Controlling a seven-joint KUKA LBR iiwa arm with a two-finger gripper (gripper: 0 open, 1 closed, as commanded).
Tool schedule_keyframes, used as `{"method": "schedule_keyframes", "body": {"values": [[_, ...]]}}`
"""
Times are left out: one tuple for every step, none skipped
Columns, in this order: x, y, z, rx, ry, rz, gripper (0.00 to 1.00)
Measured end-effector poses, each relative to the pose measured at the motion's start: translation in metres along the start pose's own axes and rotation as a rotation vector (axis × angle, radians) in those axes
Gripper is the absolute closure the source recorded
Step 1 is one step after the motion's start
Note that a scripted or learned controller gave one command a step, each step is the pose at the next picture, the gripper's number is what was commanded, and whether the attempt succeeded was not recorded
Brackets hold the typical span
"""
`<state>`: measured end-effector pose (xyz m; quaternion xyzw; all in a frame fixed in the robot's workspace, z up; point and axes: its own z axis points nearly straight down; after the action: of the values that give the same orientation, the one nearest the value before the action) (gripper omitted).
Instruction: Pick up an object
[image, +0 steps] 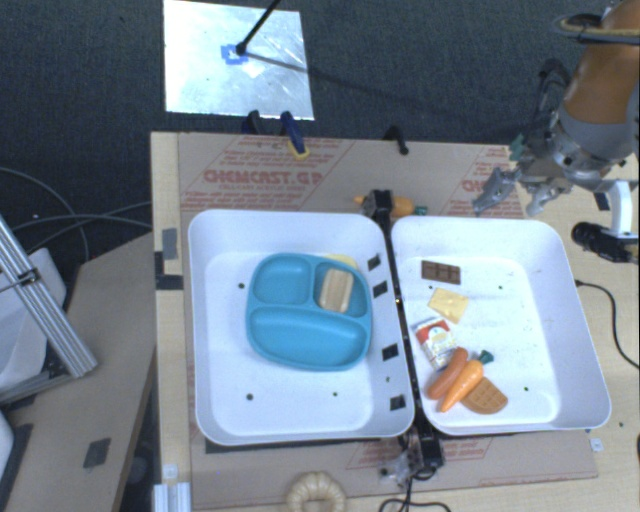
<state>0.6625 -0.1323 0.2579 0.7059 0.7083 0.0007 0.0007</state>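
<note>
My gripper (516, 196) hangs above the far edge of the right bin (560, 300), its two fingers spread apart with nothing between them. In that bin lie a brown chocolate bar (441, 271), a yellow cheese wedge (448, 303), a small red and white packet (435, 340), two orange carrots (455, 377) and a brown cracker (487, 399). The left bin (220, 300) holds a blue divided tray (300, 330) with a tan bread piece (335, 291) in its upper right compartment.
A black clip strip runs along the seam between the bins (385, 300). An orange and yellow item (400, 207) sits just beyond the bins' far edge. A foil sheet (238, 58) lies on the floor at the back.
</note>
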Motion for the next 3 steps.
{"method": "schedule_keyframes", "body": {"values": [[0.005,0.006,0.045,0.003,0.000,-0.003,0.00],[0.009,0.009,0.087,0.002,0.000,-0.004,0.00],[0.010,0.013,0.149,0.005,0.000,-0.004,0.00]]}}
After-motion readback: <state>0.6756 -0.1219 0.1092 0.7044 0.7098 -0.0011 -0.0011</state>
